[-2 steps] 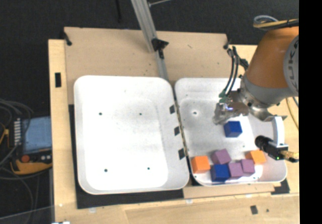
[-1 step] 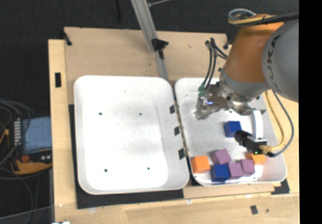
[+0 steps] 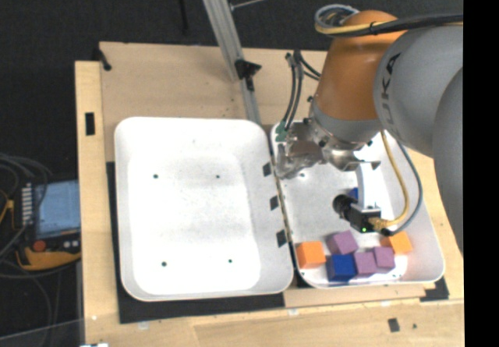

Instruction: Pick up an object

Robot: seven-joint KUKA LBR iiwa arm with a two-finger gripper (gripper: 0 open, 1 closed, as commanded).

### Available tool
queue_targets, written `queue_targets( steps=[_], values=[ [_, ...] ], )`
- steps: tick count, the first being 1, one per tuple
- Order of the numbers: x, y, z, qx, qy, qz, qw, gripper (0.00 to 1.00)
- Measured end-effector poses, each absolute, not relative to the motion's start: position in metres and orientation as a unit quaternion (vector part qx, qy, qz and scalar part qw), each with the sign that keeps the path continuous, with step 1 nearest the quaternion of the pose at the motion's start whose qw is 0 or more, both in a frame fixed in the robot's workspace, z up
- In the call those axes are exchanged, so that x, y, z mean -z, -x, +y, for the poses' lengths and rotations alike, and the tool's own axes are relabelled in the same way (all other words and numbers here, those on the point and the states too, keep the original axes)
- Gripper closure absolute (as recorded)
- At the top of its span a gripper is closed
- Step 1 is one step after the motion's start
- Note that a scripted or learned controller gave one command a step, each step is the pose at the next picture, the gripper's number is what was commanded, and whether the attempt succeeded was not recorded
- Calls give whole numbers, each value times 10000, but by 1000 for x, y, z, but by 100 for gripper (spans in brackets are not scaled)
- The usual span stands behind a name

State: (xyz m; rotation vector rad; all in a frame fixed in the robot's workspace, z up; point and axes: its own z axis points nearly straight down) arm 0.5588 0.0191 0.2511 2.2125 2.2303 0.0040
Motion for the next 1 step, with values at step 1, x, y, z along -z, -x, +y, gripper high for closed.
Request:
queue_targets(
  steps=[1],
  values=[
    [-256, -563, 74, -11, -7042, 7101, -3, 100]
  ],
)
